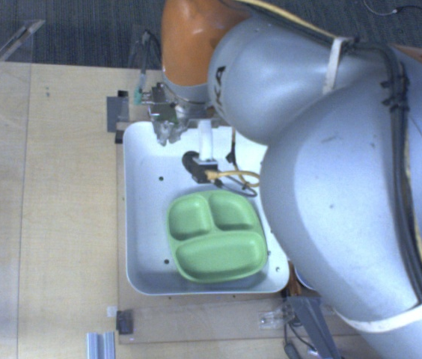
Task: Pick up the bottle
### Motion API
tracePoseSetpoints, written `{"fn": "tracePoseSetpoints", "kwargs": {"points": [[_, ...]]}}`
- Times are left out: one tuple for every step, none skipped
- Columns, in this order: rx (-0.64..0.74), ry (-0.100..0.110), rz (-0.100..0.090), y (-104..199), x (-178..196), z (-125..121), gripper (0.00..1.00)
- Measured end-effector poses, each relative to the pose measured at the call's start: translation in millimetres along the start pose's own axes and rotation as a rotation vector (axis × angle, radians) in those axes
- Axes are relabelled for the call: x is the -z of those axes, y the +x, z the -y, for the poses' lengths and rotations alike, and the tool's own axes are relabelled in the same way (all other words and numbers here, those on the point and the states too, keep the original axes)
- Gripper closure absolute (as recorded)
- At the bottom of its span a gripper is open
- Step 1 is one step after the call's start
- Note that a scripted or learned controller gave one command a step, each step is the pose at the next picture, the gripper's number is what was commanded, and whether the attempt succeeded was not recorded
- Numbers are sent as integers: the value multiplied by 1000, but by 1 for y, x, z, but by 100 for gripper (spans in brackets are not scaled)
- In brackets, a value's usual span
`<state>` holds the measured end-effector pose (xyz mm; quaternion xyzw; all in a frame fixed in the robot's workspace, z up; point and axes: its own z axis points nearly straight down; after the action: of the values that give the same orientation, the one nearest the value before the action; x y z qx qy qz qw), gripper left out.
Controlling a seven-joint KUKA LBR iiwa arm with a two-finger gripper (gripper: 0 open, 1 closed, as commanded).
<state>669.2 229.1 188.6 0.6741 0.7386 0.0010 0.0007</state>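
Observation:
My gripper [169, 131] hangs over the far left corner of a shallow white bin [142, 223], close to the bin's back rim. The grey arm with its orange band [188, 36] reaches in from the right. It covers the right part of the bench and whatever lies under it.
A green divided plate [217, 238] lies in the middle of the white bin, near its front. Bare wooden bench [46, 200] stretches to the left of the bin. A small black bracket [116, 113] sits at the bin's far left corner.

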Motion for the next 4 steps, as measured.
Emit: {"fn": "tracePoseSetpoints", "kwargs": {"points": [[344, 0, -1, -1, -93, 0, 100], [968, -1, -1, -97, -87, 8, 100], [905, -15, -2, 13, -99, 21, 100], [897, -14, 8, 4, -98, 19, 0]]}}
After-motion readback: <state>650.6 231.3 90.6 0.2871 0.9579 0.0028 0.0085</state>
